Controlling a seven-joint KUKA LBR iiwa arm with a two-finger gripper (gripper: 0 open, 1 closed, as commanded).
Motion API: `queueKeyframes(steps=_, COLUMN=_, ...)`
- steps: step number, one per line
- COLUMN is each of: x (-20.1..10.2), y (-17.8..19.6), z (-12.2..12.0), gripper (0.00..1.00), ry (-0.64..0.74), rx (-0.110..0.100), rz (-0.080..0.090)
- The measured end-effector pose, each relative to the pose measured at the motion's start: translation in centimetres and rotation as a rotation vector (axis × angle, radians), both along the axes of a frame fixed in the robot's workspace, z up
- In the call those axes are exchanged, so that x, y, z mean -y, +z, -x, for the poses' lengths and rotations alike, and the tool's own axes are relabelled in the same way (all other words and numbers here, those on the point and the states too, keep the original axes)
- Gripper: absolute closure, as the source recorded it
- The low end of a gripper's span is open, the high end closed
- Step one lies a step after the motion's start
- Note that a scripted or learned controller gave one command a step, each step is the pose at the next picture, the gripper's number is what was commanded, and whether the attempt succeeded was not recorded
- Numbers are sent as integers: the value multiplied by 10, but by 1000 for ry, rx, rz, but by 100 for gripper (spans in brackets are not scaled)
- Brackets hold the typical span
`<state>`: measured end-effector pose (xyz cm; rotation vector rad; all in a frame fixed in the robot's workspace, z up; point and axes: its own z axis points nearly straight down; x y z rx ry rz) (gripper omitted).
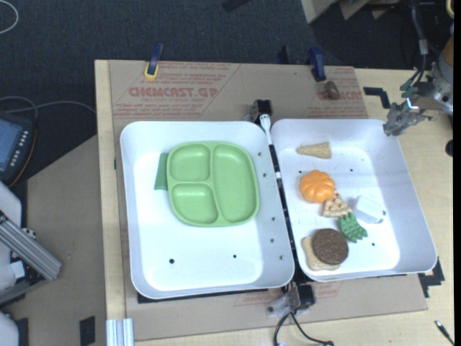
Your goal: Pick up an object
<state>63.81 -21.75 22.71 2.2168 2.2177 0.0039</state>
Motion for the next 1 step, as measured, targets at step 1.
queueKeyframes(steps=1, x=-39, y=-2, z=33, gripper=100, ry=1, rx=-10, rz=-5)
